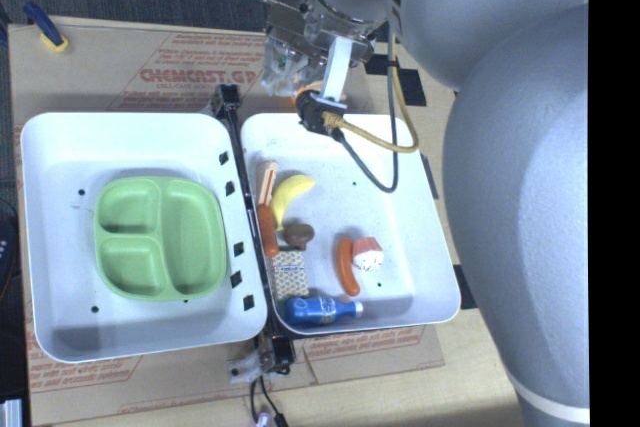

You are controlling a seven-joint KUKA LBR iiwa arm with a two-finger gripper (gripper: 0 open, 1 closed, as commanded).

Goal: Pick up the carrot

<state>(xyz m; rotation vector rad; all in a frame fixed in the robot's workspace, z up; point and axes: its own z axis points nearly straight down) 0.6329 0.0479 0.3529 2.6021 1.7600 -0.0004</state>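
On the cardboard-covered bench the right bin [425, 245] holds the carrot [267, 218], lying lengthwise along its left wall, well below the gripper [300, 75], whose state I cannot tell.

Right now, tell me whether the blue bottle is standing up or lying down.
Lying down. The blue bottle rests on its side along the near wall of the right bin, its pale cap pointing right.

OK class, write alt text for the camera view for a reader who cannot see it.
A grey arm's end effector hangs above the far edge of the right bin, which holds a banana, bottle and other food items. The left bin holds a green divided plate.
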